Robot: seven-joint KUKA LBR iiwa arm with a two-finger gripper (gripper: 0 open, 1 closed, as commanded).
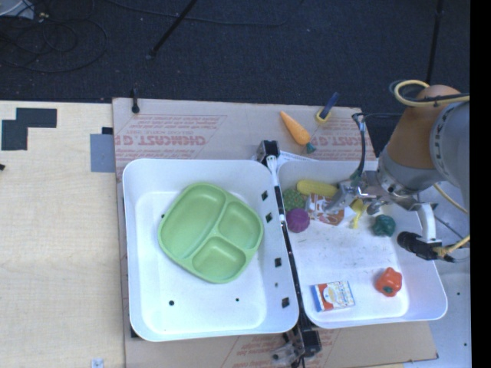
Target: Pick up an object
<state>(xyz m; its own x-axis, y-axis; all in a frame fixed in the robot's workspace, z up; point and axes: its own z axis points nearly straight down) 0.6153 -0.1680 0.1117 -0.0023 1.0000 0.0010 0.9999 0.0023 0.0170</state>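
Observation:
My gripper (pixel 347 197) hangs low over the far part of the right bin (pixel 430 305), reaching in from the right. Directly under and beside it lie a yellow corn-like piece (pixel 315 188), a red and white packet (pixel 327 214) and a small yellow stick (pixel 357 215). A green broccoli piece (pixel 292 198) and a purple ball (pixel 297 221) rest by the bin's left wall. To the gripper's right lies a dark green pepper (pixel 383 225). Nearer the front sit a red pepper (pixel 389 281) and a small white carton (pixel 332 295).
The left bin (pixel 146 297) holds a light green divided plate (pixel 210 232). An orange carrot (pixel 295 128) and a blue-handled tool (pixel 327 108) lie on the cardboard behind the bins. A black clip (pixel 420 245) and cables hang off the arm at the right bin's edge.

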